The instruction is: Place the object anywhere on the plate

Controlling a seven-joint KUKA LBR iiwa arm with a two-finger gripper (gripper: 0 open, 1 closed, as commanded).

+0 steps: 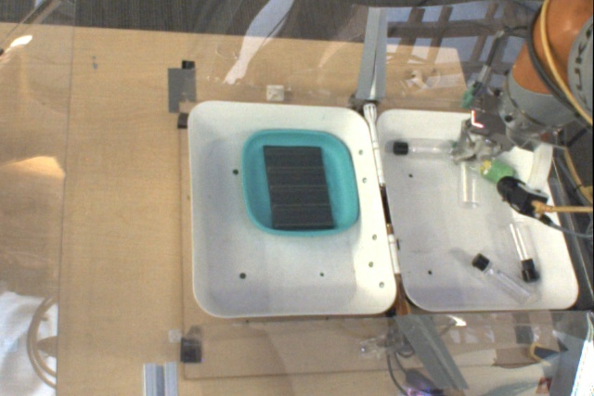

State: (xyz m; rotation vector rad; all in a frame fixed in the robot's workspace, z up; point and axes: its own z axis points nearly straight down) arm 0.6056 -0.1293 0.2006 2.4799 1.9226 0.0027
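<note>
Camera view looks down on your desk (111,199) with two white bins side by side. You see the left bin (223,283) with a teal plate (348,185) in it, and a dark ridged pad (299,188) lies on the plate. You see the right bin (436,264) with clear test tubes in it. One tube with a black cap (418,146) lies near the bin's top edge. Two more tubes (506,272) lie near the bin's bottom right corner, close together. The arm (557,51) comes in from the right, and the gripper (478,146) sits low over the top of the right bin. You cannot tell how the gripper is set. A small green thing (497,170) lies just beside it.
</note>
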